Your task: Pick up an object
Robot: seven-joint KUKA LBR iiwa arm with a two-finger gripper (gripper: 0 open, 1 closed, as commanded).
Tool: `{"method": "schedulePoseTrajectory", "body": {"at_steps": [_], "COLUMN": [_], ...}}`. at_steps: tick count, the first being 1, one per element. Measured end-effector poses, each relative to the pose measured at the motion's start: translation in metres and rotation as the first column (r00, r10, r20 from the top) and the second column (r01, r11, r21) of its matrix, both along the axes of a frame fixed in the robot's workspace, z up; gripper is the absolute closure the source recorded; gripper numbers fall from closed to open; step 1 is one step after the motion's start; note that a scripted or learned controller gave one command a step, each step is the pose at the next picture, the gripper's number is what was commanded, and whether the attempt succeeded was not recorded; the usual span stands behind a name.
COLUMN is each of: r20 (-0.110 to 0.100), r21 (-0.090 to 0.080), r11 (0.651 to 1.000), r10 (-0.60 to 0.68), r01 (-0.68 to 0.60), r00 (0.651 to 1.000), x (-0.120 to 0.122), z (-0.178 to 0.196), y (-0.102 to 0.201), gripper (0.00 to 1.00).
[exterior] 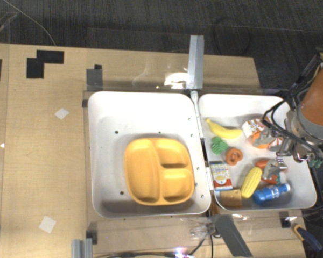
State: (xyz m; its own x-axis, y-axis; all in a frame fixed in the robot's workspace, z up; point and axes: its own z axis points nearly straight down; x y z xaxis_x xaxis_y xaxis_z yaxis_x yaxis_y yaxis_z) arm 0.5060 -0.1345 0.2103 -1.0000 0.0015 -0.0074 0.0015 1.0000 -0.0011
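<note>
The right bin (pixel 307 198) holds several small items. A banana (pixel 224 129) lies near its upper left, with a green toy (pixel 219 145) and an orange round piece (pixel 234 156) below it. A corn cob (pixel 251 180), a blue bottle (pixel 271 193), a small printed box (pixel 220 177) and a brown block (pixel 231 198) sit along the front. A white packet (pixel 252 127) lies near the back. My gripper (pixel 273 168) hangs low over the right half of this bin, just above the blue bottle and beside a red piece (pixel 261 163). Nothing is visibly held.
The left bin (pixel 107 117) carries a yellow divided plate (pixel 159 171). A grey metal post (pixel 196 63) stands at the back between the bins. Black cables loop off the arm (pixel 315 104) over the right bin's back right corner.
</note>
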Motion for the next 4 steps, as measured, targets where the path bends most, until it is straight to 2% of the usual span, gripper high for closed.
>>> {"method": "schedulePoseTrajectory", "body": {"at_steps": [1,2,3,4], "r20": [0.008,0.001,0.009,0.005], "r21": [0.001,-0.002,-0.001,-0.002], "r11": [0.987,0.991,1.0,0.998], "r10": [-0.161,0.136,-0.024,0.057], "r01": [0.161,-0.136,0.024,-0.057], "r00": [0.987,0.991,1.0,0.998], "x": [0.007,-0.017,0.043,0.024], "z": [-0.11,-0.071,-0.12,-0.051], "y": [-0.009,-0.035,-0.021,-0.015], "gripper": [0.0,0.0,0.0,0.0]}}
